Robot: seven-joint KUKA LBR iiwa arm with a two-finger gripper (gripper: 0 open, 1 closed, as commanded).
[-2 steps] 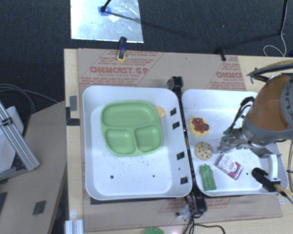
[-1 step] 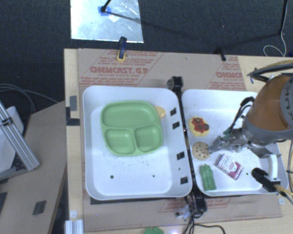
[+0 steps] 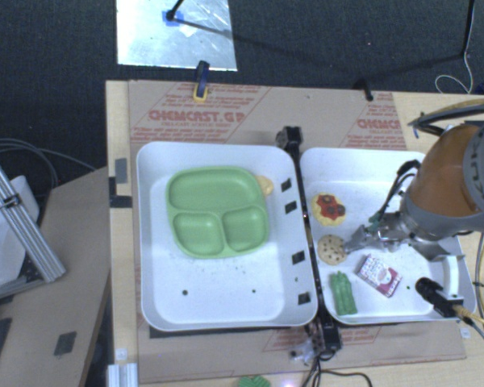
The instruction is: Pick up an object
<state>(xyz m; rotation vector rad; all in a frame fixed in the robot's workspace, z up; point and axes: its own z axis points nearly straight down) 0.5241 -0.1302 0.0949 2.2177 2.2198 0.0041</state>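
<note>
Underneath, brown printed bench [image 3: 226, 115], dark floor [image 3: 48, 55]

Dark carpet [image 3: 48, 55], shiny foil sheet [image 3: 176, 22]

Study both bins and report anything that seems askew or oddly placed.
One thing: a small yellow object in the left bin sits half tucked under the green divided plate. The right bin's toy pizza, cookie, green item and pink packet simply lie scattered.

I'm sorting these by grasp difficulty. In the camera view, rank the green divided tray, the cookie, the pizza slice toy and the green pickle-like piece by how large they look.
1. green divided tray, by far the largest.
2. green pickle-like piece.
3. pizza slice toy and cookie: they look about alike, so I won't rank them.
</note>
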